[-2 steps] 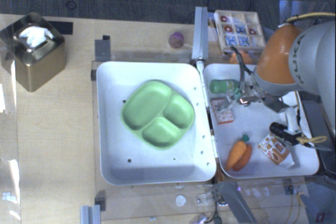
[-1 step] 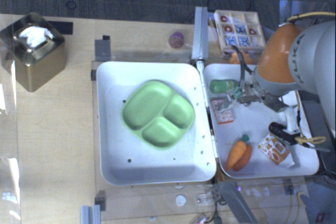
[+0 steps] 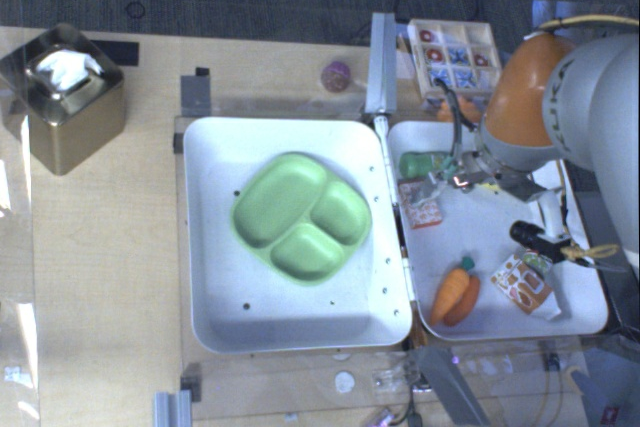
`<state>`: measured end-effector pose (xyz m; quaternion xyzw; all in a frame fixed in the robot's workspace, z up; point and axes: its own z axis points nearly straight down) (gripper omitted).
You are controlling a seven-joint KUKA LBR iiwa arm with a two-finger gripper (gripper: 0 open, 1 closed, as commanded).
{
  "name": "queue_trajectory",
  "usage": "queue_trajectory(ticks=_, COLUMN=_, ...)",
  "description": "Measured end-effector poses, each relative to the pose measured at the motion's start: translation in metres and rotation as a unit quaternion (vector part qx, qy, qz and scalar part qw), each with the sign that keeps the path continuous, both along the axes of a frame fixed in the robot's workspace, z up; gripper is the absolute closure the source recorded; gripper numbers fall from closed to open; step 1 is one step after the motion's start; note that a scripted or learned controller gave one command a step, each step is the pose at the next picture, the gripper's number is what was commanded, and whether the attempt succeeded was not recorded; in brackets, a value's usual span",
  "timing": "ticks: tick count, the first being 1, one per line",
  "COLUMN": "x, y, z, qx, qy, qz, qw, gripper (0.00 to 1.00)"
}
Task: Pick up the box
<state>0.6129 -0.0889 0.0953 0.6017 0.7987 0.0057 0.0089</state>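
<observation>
Pale wood forms the table (image 3: 100,265), which carries two white bins side by side. You see the grey arm (image 3: 600,105) reaching in from the right, its orange band (image 3: 525,95) above the right bin (image 3: 585,315), the wrist bent down toward that bin's far left corner. Its fingers (image 3: 453,179) hang just beside a green item (image 3: 418,164) and a small red-and-white packet (image 3: 425,211); you cannot tell whether they are apart or together. The box (image 3: 524,283), orange and white, lies by the bin's near right corner, well apart from them, beside a toy carrot (image 3: 456,294). A green divided plate (image 3: 302,215) sits in the left bin (image 3: 215,305).
</observation>
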Motion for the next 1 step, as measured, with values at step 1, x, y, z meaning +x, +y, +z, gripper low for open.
queue_trajectory(ticks=1, x=-0.0110, y=-0.0009, z=0.0015, qx=-0.0013, qy=-0.005, qz=0.036, qw=0.9993, gripper=0.00)
